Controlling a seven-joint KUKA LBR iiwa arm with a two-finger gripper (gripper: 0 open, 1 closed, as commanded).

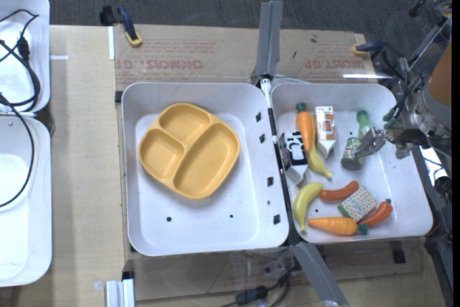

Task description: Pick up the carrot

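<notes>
1. gripper [374, 142] sits low over the right bin [402, 187], at its right-centre, right beside a small grey-green can [352, 153]. can't tell whether it's open or closed (metal parts blur together against the can), and nothing reads as held.
2. more than one carrot candidate: a carrot [306, 131] lying lengthwise near the bin's left wall at the top, a second carrot [335, 226] with its green end to the right at the front edge, and a small third carrot [379, 214] at front right. the task doesn't say which.
3. main risk: the gripper is nearest the can, not any carrot. closing here would likely grab or knock the can.
4. upper carrot is boxed in: a white-and-orange carton [325, 130] just beside it on the right, a black-and-white box [295, 151] and the bin wall on the left, a banana [317, 162] at its lower end. little finger room, so a pinch may catch the carton too.
5. front carrot touches a second banana [306, 202] at its left end, with a speckled block [358, 203] and an orange sausage-like piece [339, 192] just above (easy to mistake for a carrot). it's close to the front wall, so a collision risk.
6. rounded, tapered shapes could squirt out of a two-finger pinch if off-centre.
7. left bin [144, 212] holds a yellow divided plate [188, 149], well apart, not in the way. both bins sit on the surface [86, 154].
</notes>
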